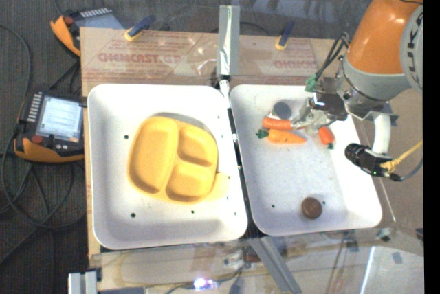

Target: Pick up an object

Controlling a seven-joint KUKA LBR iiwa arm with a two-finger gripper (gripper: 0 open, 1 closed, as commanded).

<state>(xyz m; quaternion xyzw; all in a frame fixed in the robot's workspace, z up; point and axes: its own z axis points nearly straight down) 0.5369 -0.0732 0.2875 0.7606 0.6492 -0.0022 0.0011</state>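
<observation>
Presently: grey-and-orange arm's gripper [311, 115], jaws' state indeterminable, hovers beside two orange plastic carrots [283, 132] in right white bin [357, 213]; advisable to centre jaws across one carrot before closing.

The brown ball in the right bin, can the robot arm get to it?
Probably yes. The brown ball sits alone near the right bin's front edge with nothing over it. The gripper is in the same bin, up by the carrots.
</observation>
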